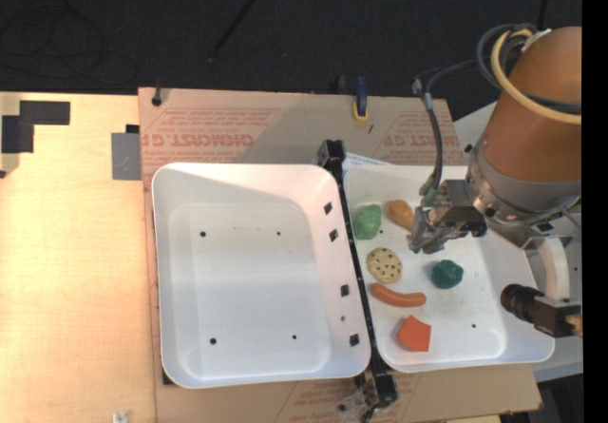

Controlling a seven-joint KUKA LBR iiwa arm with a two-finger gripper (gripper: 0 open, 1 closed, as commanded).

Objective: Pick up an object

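- Desk (66, 269): pale wood surface. A brown cardboard sheet (237, 131) lies on it beneath both bins.
- Left bin (247, 278): shallow, white, set on the cardboard and touching the right bin along their shared edge.
- Right bin (480, 340): shallow, white. It contains every loose item observed.
- Arm (537, 117): enters from the right, with the orange band above a grey wrist, positioned over the right bin's far right portion.
- Claw (421, 240): positioned over the upper middle of the right bin, pointing left. Whether it is apart or together cannot be told from this angle. No item is seen clamped in it.
- Green lump (368, 220): near the right bin's left wall, left of the claw.
- Tan piece (401, 213): just beside the green lump on its right, close to the claw tip. Contact cannot be confirmed.
- Speckled round biscuit (384, 265): below the green lump, lying flat.
- Teal lump (446, 273): below the claw and to the right of the biscuit, apart from both.
- Sausage (398, 296): lying lengthwise just below the biscuit.
- Red-orange block (414, 334): nearest the front rim, below the sausage and apart from it.
- All six candidate items rest on the bin floor.
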